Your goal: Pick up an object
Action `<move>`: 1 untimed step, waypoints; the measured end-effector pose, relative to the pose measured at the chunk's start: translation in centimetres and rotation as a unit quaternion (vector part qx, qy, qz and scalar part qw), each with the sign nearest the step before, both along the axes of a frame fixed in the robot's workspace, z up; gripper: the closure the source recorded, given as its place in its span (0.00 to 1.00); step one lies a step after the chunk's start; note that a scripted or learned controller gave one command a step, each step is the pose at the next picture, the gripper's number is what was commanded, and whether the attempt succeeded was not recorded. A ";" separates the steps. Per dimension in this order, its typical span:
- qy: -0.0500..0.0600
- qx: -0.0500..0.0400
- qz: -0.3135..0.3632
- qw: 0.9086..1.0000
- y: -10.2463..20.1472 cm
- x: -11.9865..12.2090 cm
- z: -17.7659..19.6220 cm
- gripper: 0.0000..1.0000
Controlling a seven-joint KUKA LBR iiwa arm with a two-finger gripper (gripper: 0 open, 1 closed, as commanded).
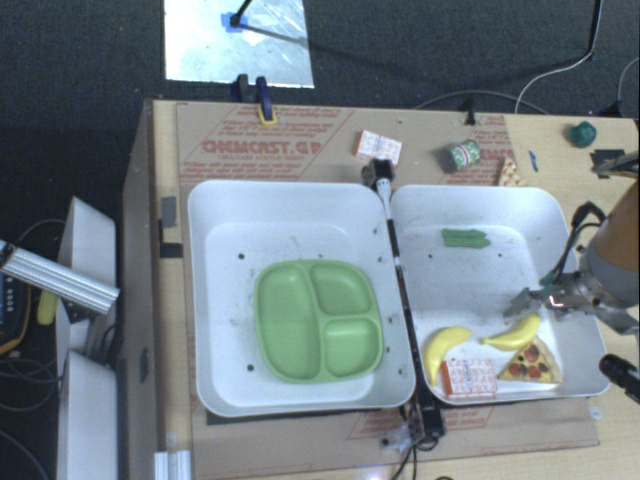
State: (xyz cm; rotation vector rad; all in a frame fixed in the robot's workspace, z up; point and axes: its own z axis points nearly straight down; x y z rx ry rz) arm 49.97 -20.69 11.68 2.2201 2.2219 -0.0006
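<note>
The right bin [520, 208] holds several toy foods. A yellow banana [443, 348] lies near its front left, and a smaller banana piece [514, 333] lies beside a pizza slice [530, 365]. A white and red box [470, 376] rests against the front wall. A flat green pod [465, 237] lies toward the back. My gripper [541, 303] reaches in from the right and hovers just above and behind the small banana piece, close to the bin's right wall. Nothing is visibly held in it.
The left bin [215, 218] carries a green divided plate [318, 320]. Behind the bins, on the cardboard, sit a small card [378, 147] and a green can [463, 155]. A black divider [394, 258] runs between the bins.
</note>
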 end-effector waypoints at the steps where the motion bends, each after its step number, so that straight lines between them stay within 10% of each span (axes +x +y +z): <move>1: 0.000 0.000 0.001 1.000 0.0 0.6 -1.8 0.00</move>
